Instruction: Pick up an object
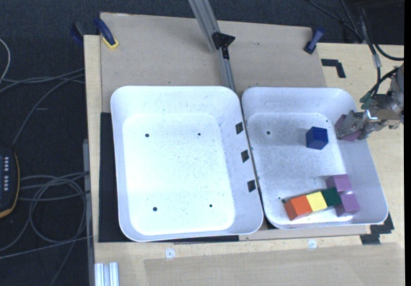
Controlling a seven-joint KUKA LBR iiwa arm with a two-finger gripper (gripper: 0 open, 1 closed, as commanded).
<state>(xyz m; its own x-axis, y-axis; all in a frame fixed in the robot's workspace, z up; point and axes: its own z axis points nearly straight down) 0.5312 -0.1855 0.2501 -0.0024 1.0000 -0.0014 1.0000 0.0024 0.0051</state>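
Gripper (352, 126) half cut off at right bin's (359, 169) rim, fingers unclear

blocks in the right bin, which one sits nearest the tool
The blue cube, alone in the upper part of the right bin, just left of the tool. The orange, yellow, green and purple blocks cluster at the bin's near edge, farther away.

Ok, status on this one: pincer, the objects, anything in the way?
Pincer at right bin's far right rim, grip unclear. Blue cube loose, just left of it. Colored blocks along the near wall. Nothing between pincer and cube.
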